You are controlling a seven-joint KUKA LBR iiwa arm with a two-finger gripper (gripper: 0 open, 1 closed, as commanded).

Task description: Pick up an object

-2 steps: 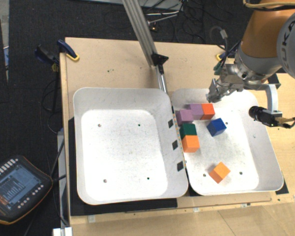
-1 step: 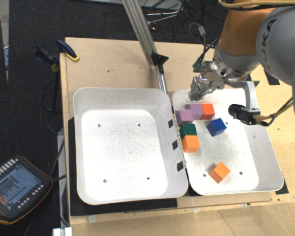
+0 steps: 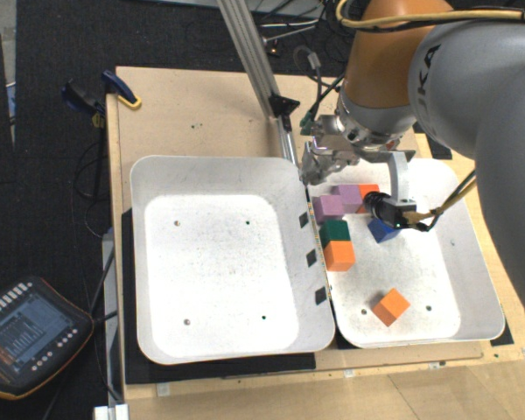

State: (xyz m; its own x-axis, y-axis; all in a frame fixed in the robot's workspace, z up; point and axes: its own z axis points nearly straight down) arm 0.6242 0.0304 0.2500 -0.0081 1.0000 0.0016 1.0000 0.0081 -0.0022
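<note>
My gripper [image 3: 318, 171] hangs over the back left corner of the right bin [image 3: 455, 313], just above and behind a purple block [image 3: 332, 205]. An orange block [image 3: 368, 194] lies against the purple one on its right. In front of them a green block [image 3: 335, 229] touches another orange block [image 3: 339, 255]. A blue block [image 3: 383, 230] sits to the right, partly behind a black cable fitting. A third orange block [image 3: 390, 307] lies alone near the bin's front. Nothing shows in the gripper's grasp.
The left bin [image 3: 157, 182] stands beside the right one, sharing a middle rim. A slanted metal rail [image 3: 249, 46] runs down to the bins' back junction, close to the gripper. A teach pendant [image 3: 26, 331] lies at the lower left, off the bench.
</note>
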